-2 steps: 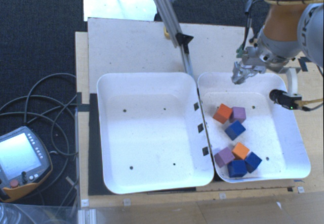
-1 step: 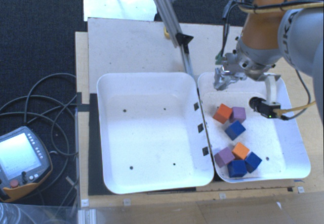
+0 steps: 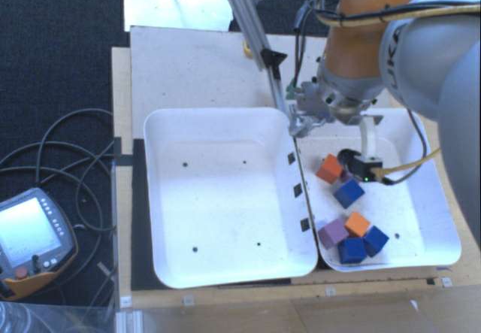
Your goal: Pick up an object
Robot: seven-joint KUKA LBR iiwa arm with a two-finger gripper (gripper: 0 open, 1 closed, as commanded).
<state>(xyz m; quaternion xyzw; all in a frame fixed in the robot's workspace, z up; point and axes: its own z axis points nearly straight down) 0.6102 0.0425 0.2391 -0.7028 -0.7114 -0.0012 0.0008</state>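
Grey with an orange band, the arm (image 3: 421, 31) is reaching in from the right of my view. Its pincer (image 3: 299, 122) is hanging over the rim where the two white bins are meeting, at their far end. From this angle I am unable to tell whether the pincer is wide or narrow.

The left bin (image 3: 173, 174) is spreading out below and left of the pincer, and I am seeing a few dark specks on its floor. The right bin (image 3: 428, 226) is lying below and right of the pincer, and all six blocks are sitting in it.

An orange block (image 3: 329, 169) is sitting nearest, just below and right of the pincer but apart from it. A blue block (image 3: 349, 192) is lying just beside that one, on the side away from the pincer. Farther down from the pincer, four more are crowding together near the bin's near wall: a second orange block (image 3: 358, 223), a purple block (image 3: 333, 233), a second blue block (image 3: 351, 250) and a third blue block (image 3: 375, 240).

A metal rod (image 3: 244, 8) is slanting up and left from beside the pincer. The tabletop (image 3: 195, 68) is showing bare beyond the bins. Well to the pincer's left, off the tabletop, a pendant (image 3: 30, 241) is lying among looping cables (image 3: 68, 151).
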